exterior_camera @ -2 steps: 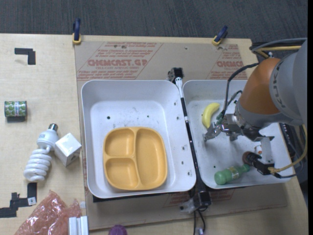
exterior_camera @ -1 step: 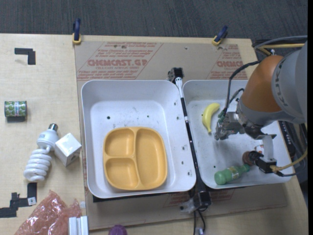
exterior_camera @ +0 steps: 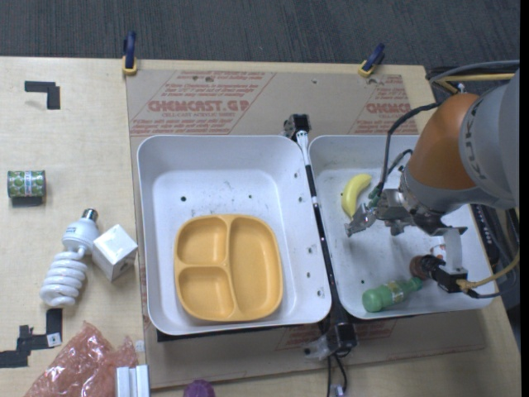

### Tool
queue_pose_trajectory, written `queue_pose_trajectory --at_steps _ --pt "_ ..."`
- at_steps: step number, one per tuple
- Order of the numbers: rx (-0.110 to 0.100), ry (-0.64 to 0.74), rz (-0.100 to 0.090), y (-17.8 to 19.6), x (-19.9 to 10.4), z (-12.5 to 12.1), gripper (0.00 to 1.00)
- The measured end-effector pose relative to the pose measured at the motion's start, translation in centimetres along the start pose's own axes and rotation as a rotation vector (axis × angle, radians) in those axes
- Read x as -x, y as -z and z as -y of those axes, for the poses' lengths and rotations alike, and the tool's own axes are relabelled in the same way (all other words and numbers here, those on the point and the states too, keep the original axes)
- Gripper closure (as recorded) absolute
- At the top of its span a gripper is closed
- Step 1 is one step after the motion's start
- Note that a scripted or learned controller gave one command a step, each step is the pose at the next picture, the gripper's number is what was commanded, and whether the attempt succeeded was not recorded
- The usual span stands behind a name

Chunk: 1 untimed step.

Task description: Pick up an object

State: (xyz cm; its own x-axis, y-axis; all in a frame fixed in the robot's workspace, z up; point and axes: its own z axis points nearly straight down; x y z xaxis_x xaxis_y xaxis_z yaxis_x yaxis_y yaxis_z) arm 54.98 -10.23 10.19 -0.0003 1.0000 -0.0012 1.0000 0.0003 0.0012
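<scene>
In the right bin lie two things: one banana, short, curved and yellow, near the bin's upper left, and one green bottle lying on its side near the front wall. The claw hangs just below the banana's lower tip, the grey arm with its orange band reaching in from the right; whether it is released or clenched cannot be told, and nothing is seen between its tips. The left bin holds one yellow tray with three compartments, set toward the front, leaving bare white floor behind it. The two bins stand side by side, their inner walls touching down the middle. The banana sits a little off the left wall — open floor lies to its right and between it and the bottle. On the worktop left of the bins lie one spiral light bulb, one small white box and one small green can.
</scene>
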Motion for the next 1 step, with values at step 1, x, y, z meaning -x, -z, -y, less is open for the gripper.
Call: queue_pose_trajectory --at_steps 1 --pt "-0.002 -0.002 -0.001 -0.98 -0.52 4.44 0.00"
